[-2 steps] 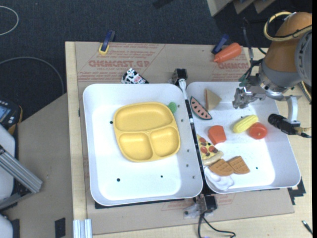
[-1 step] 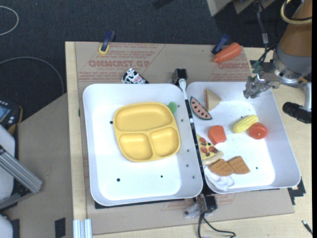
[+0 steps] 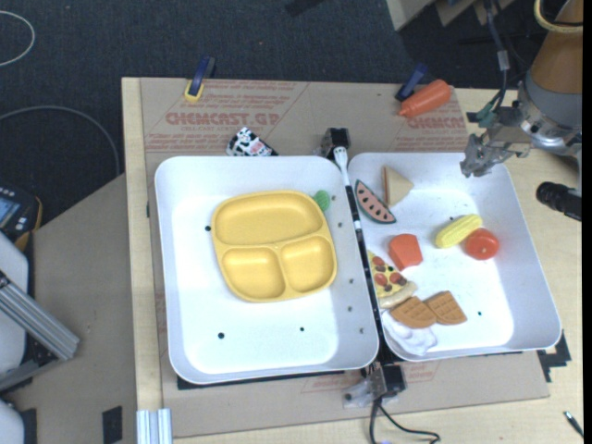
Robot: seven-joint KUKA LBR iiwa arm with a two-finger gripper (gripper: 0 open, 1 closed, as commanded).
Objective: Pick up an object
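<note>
Camera view shows the gripper (image 3: 478, 160) over the right bin's (image 3: 527, 276) far edge near its right corner; whether it is apart or together cannot be told. Toy foods lie below: corn (image 3: 458, 230) touching a tomato (image 3: 481, 244) mid-bin, watermelon (image 3: 374, 202) by the left edge. Bare floor surrounds the tray (image 3: 274, 244) in the left bin (image 3: 185, 322).

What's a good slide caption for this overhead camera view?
KUKA gripper poised over right bin of toy foods; yellow divided plate in left bin.

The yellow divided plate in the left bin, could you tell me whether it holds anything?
Empty: the yellow divided plate shows bare yellow in all three compartments.
</note>
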